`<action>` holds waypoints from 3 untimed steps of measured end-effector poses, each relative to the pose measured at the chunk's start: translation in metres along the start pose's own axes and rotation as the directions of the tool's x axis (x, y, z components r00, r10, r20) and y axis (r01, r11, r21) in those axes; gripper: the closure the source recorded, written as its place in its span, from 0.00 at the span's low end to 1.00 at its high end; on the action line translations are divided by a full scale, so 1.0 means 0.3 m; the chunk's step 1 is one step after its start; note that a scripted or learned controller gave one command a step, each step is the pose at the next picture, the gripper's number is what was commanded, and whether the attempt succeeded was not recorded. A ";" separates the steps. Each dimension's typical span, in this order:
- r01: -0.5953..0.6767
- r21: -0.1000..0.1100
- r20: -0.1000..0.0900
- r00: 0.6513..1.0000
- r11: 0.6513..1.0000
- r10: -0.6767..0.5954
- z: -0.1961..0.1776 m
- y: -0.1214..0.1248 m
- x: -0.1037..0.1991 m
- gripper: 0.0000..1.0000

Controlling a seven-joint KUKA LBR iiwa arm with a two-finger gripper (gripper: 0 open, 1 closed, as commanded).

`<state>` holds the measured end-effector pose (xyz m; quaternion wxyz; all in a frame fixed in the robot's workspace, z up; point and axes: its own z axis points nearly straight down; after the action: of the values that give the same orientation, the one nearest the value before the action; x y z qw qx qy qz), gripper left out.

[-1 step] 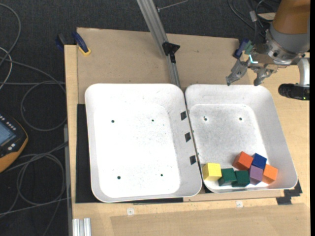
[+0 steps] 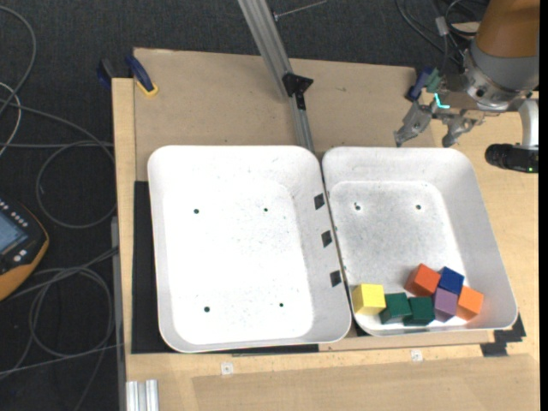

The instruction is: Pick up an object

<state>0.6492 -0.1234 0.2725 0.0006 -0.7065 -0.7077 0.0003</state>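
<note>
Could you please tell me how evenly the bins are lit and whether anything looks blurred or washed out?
Camera view: even, soft light; both white bins look bright, nearly washed out, with faint shadows along the rims; the coloured blocks are crisp; the gripper at the top right looks slightly soft.

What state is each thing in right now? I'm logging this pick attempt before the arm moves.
gripper: open, fingers spread, above the far rim of the right bin, holding nothing.
right bin: holds all the blocks, clustered in its near corner.
yellow block: resting apart at the left of the cluster.
green blocks: side by side, touching.
orange, blue and purple blocks: bunched together.
left bin: lying flat.
</note>
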 end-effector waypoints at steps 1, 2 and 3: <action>-0.002 0.006 -0.001 1.000 1.000 0.002 0.207 0.013 -0.005 0.00; -0.002 0.005 0.000 1.000 1.000 0.002 0.356 0.021 -0.022 0.00; -0.001 0.007 -0.001 1.000 1.000 0.001 0.551 0.008 0.008 0.00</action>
<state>0.6515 -0.1209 0.1072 0.0034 -0.7068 -0.7074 0.0022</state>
